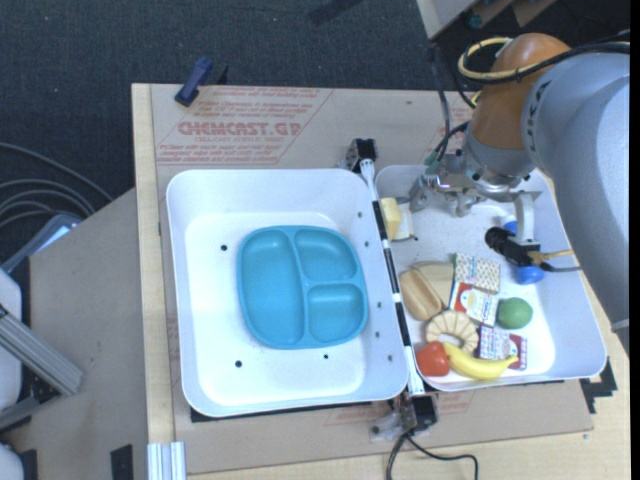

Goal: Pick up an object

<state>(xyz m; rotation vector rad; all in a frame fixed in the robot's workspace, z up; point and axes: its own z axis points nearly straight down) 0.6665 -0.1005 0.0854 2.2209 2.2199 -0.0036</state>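
The grey arm with its orange band reaches in over the far end of the right bin, and its gripper hangs above that bin's bare far corner; whether it is open or closed cannot be told, and nothing shows in its grasp. To the gripper's left lies the left bin, which holds a blue divided plate. Nearer the camera than the gripper, in the right bin, sit a bread roll, a banana, a green ball, a red tomato and a small yellow block just left of it.
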